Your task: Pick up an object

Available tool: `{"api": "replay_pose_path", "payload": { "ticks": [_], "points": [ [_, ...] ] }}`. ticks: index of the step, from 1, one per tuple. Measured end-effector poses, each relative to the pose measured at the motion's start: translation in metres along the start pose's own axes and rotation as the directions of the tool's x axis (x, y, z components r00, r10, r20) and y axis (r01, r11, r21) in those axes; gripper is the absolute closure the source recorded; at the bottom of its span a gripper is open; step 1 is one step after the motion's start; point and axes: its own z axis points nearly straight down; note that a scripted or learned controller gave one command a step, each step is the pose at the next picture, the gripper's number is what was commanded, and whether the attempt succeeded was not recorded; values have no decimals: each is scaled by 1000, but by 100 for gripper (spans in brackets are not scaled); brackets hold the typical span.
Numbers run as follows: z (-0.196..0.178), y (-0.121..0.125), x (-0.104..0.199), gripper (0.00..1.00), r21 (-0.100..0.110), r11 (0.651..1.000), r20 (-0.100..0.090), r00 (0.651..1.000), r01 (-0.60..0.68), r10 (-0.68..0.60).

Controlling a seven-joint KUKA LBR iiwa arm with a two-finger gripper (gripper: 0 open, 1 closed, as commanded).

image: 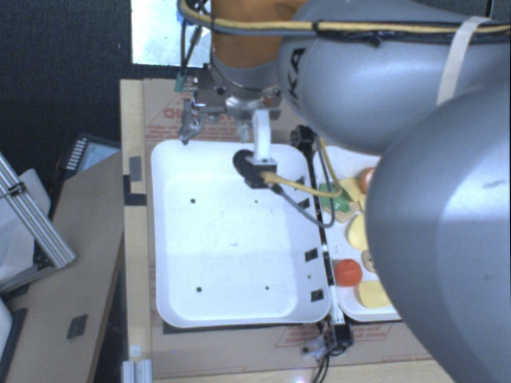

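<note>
Right bin (369, 317) holds a red ball (347, 272), yellow pieces (372, 295) and a green piece (342, 207), partly under the arm (383, 70). Tool (190, 126) hangs at far rim of left bin (231, 246); grip state cannot be told.

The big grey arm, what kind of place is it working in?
Probably a robot lab, not a home: a robot arm reaches over the left bin, and small colourful things lie in the right bin.
</note>
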Motion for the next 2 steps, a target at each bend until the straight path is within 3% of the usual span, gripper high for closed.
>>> {"api": "replay_pose_path", "payload": {
  "ticks": [1,2],
  "points": [
    [-10,2,-6,100,-1,1000,3,1000,-4,4],
    [-200,14,-16,100,-17,1000,-2,1000,-6,6]
  ]
}}
